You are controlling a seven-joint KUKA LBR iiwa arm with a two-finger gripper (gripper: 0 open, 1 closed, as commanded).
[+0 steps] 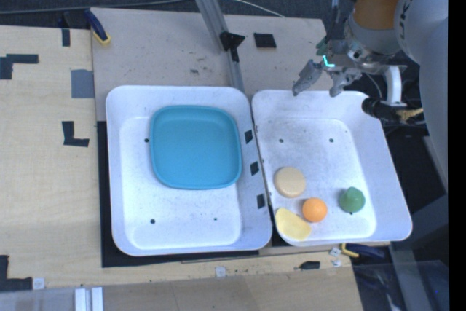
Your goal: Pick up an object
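We see the gripper (317, 83) over the right bin's (378, 156) far rim, fingers spread with nothing between them. Well apart, at the near end (all in a cluster), lie a puck (290, 181), orange (314, 210), banana (293, 224) and lime (352, 199). The left bin (124, 156) holds a plate (195, 146).

Two white bins (124, 178); the left one holds a plain light-blue plate (195, 146). In the right bin (378, 156), nearest that plate, lies a beige disc (290, 182), then a yellow piece (293, 225), an orange ball (314, 210) and a green ball (352, 199)
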